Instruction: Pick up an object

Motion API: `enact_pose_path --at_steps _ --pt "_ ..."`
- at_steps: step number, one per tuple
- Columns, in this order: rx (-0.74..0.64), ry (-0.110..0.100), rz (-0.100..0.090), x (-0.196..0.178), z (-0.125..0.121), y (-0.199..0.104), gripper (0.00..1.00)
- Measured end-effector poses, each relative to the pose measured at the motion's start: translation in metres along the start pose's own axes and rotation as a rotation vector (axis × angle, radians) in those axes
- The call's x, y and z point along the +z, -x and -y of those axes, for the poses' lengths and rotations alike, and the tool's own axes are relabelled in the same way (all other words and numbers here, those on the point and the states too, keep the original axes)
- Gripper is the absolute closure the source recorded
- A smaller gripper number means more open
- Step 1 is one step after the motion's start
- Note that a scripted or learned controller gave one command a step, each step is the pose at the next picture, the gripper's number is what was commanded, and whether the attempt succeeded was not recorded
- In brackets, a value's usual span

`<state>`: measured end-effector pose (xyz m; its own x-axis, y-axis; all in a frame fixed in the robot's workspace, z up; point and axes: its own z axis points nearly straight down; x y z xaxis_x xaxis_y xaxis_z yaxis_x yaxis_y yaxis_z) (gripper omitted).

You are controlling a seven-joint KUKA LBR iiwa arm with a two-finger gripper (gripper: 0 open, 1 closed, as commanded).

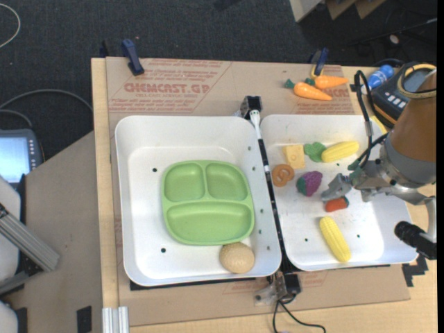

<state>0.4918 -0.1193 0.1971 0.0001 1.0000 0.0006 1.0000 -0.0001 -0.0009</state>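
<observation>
Red plastic, a small piece of toy food (336,204), is being partly covered by the gripper (340,190) in the right bin (388,255); whether it is being grasped cannot be told, and the red piece is too hidden for its long axis to be judged. The gripper is being carried low over the bin by the grey arm (409,158), which is reaching in from the right. Just below the red piece a yellow corn cob (335,238) is lying on the bin floor, its long axis slanted from upper left to lower right. A second corn cob (340,151) is lying near the bin's upper part, pointing left and right, with a green piece (315,150) and a yellow cheese wedge (294,155) beside it. A purple piece (309,182) and a brown ring (282,175) are lying nearby. In the left bin (132,186) a green divided plate (207,202) and a tan ball (237,257) are being held.
</observation>
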Motion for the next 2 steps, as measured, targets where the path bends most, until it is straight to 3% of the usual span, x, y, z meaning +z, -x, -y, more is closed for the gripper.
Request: enact_pose_path --at_steps 1,2 --pt "0.002 -0.002 0.001 0.118 -0.026 0.034 0.0" --pt "0.001 0.004 0.002 0.102 -0.026 0.033 1.0"
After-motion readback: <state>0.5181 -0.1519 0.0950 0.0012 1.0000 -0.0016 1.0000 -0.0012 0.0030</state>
